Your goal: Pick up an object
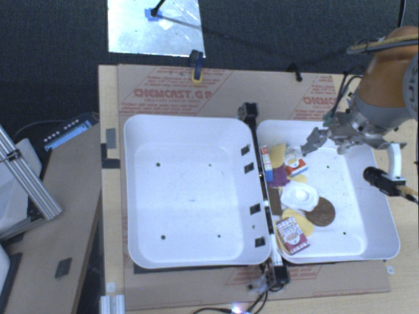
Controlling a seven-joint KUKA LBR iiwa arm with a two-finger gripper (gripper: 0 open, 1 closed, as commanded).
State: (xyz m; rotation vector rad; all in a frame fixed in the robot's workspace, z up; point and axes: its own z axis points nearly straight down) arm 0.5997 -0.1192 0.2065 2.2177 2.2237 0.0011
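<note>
The right bin holds a heap of small items along its left wall. There is a red and white box, a yellow piece, a purple piece and a small red and white packet. Below them lie a white round lid, a brown disc and a red snack packet. My gripper hangs over the bin's upper part, just right of the small packet. Its fingers are spread apart with nothing between them.
The left bin sits beside it, separated by a black-clipped divider. The grey arm with its orange band reaches in from the upper right. A black cylinder on a white bracket hangs over the right bin's right side.
</note>
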